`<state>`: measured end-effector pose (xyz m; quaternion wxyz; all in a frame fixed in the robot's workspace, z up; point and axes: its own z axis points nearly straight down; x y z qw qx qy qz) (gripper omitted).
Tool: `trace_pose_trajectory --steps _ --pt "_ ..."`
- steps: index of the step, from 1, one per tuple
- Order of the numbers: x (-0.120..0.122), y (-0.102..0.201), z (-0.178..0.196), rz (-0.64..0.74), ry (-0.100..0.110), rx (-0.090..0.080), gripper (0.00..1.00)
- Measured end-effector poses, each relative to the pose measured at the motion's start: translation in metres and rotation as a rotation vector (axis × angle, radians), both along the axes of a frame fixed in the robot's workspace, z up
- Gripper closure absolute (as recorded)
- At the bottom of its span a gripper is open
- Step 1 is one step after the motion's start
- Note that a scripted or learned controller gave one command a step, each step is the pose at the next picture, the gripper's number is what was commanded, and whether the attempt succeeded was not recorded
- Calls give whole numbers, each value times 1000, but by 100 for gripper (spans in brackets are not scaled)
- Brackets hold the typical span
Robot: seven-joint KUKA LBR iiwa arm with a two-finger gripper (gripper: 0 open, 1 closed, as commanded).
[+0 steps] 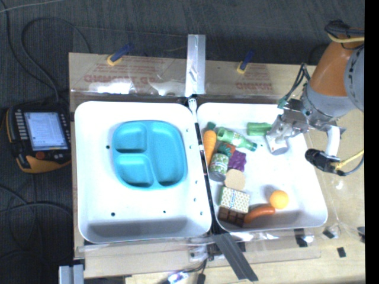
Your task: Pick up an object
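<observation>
Bins side by side on the bench: the left white bin (89, 218) carries a blue three-compartment plastic tray (148, 152); the right white bin (308, 182) crowds toys along its left wall, an orange plastic carrot (209, 144) uppermost, an orange ball (279, 199) near its front edge; the grey two-finger gripper (278, 139) hangs over its back right corner, nothing visibly held; jaw state — cannot tell.

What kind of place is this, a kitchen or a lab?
Likely a robotics lab: a grey and orange arm reaches over two white bins, toy food fills one, and a handheld control pendant lies nearby.
</observation>
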<state>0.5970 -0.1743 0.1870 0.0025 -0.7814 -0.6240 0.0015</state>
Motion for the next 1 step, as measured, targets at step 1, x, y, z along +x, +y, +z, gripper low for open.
trace_pose_trajectory --steps 1 --pt "39 98 76 41 -3 -4 100"
